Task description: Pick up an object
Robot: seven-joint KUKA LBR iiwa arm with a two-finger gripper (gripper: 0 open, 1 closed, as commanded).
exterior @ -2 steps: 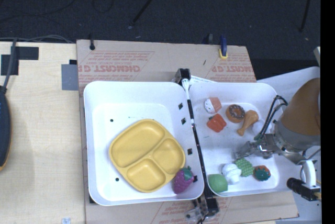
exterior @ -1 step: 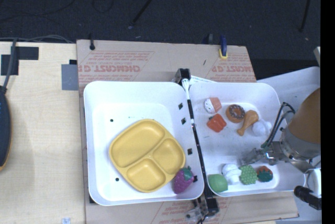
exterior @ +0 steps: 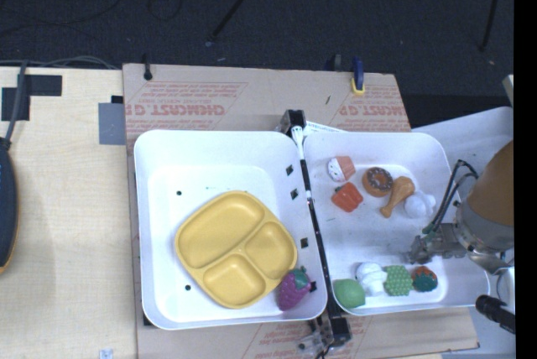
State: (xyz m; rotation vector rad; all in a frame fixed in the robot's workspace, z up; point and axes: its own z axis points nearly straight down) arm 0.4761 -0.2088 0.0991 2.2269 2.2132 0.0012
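My hand (exterior: 424, 247) hangs low over the right bin (exterior: 436, 149), near its right wall, and I cannot tell how it is set. My grey arm with its orange band (exterior: 495, 181) comes in behind it from the right.

Just below my hand, along the bin's near edge, lies a row of small toys: a red and green piece (exterior: 424, 278) closest to me, then a bumpy green piece (exterior: 398, 280), a white piece (exterior: 368, 272) and a smooth green round one (exterior: 349, 293) at the corner. Further up the bin I see a white lump (exterior: 419, 204) touching a tan drumstick (exterior: 397, 195), a brown doughnut (exterior: 377, 180) beside that, a red block (exterior: 346, 197) and a white and orange piece (exterior: 341, 168).

Across the divider, the left bin (exterior: 210, 152) holds a yellow divided plate (exterior: 235, 248) with three compartments, and a purple grape cluster (exterior: 293, 290) rests against its near right edge. Both bins sit on a cardboard sheet (exterior: 252, 101) on the table (exterior: 59, 206).
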